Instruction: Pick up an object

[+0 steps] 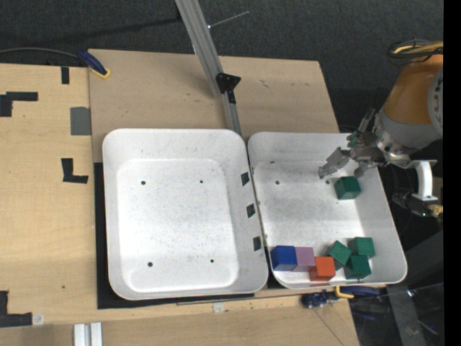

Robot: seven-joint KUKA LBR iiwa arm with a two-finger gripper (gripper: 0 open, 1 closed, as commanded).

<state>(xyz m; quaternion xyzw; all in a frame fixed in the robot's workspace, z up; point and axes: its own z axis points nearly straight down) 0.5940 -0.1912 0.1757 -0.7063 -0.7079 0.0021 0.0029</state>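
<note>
camera view: two white bins [108, 150] are seen on the bench. at three o'clock the gripper [337, 166] hangs, fingers apparently spread, nothing held. a green block [348, 187] lies just beneath, unlifted. the pick is judged not yet done; closing and lifting remain.

Objs all in the right bin [288, 150]. One green cube [348, 187] sits alone in upper-right part, apart from the rest, just beside the hand [338, 166], below it in view. Other blocks clustered along the near edge: blue cube [284, 256] at left end, pale purple block [305, 256] touching it on its right, orange cube [324, 267] next, slightly nearer the rim. Then 3 green blocks [353, 256] bunched tight at near-right corner, tilted at diff angles, touching each other.
</note>
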